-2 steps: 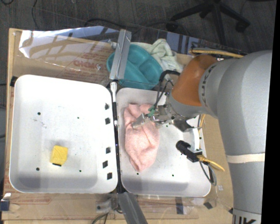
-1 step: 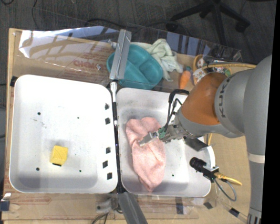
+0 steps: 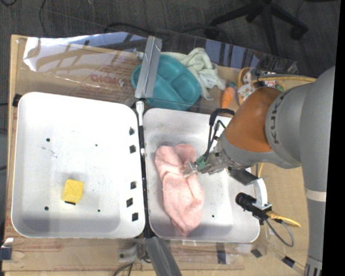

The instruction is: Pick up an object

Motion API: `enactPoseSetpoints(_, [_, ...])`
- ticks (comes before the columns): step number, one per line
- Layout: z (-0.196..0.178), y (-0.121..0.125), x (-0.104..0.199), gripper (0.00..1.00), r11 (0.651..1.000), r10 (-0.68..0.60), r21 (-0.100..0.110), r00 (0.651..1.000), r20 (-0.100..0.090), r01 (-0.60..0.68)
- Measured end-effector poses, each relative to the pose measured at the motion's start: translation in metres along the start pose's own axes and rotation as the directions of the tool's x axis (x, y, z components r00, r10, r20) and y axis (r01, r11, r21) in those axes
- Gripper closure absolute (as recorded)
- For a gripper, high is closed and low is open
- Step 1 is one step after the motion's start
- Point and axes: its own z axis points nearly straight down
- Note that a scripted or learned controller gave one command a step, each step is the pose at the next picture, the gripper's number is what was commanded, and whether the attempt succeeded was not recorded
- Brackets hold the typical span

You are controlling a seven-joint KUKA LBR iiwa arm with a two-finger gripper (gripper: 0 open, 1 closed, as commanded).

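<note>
Down in the right bin (image 3: 237,218) sits my tool (image 3: 193,167), right at the upper right edge of the pink cloth (image 3: 179,185). It touches the cloth there, but I cannot tell if it grips the cloth or not. The cloth lies flat in the left half of this bin, long and folded, and runs down from my tool toward the near wall. A small yellow block (image 3: 73,190) lies alone in the left bin (image 3: 38,113), well apart from me. Behind the bins on the tabletop (image 3: 83,69) I see a teal tray (image 3: 170,84), a pale rag (image 3: 204,66) and a carrot (image 3: 228,97). Red writing on the tabletop is too blurry to read.
</note>
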Motion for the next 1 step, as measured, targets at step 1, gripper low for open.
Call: enactPoseSetpoints(1, [-0.0893,0.0794,0.0046,1.00,0.995,-0.096,-0.006,0.995,0.005,0.096])
